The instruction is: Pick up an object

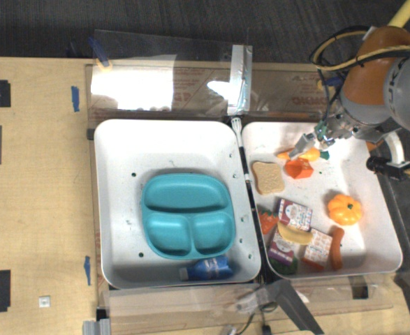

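— What's hard to make out?

— The gripper (315, 142), at twelve o'clock in my right bin (383, 208); I can't tell its state.

— Touching anything?

— It hovers just above the small orange-and-red toy (299, 167); contact's unclear.

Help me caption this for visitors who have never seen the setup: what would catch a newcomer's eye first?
Probably the teal plastic divided tray, lying alone in the middle of the left white bin apart from a blue bottle-like item at that bin's near edge. Next comes the heap of toy food in the right white bin, where the small round orange pumpkin stands out. The grey-and-orange arm's gripper hangs over that bin's far end, by a red-orange toy.
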Motion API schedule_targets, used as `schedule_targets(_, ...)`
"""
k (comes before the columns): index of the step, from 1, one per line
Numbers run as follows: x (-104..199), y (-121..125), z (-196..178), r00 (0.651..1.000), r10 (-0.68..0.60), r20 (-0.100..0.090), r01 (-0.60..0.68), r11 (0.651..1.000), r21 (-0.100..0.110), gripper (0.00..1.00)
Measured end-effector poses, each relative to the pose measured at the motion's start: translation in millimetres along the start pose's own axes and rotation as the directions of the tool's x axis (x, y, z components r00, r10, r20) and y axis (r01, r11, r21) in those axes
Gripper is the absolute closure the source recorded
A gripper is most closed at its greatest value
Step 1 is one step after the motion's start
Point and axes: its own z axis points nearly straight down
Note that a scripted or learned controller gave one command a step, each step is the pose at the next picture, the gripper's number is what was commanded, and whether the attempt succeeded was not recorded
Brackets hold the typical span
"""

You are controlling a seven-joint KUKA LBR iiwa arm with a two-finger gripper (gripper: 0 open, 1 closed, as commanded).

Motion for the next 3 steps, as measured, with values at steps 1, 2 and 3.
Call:
schedule_targets(1,1,-2,-4,1.000,-0.004,0.000,0.004,1.000,0.004,1.00)
schedule_targets(2,28,7,-93,0.944,0.331,-0.010,-0.331,0.944,0.015,1.00)
schedule_targets(3,94,28,-109,0.960,0.281,-0.011,-0.281,0.960,0.014,1.00)
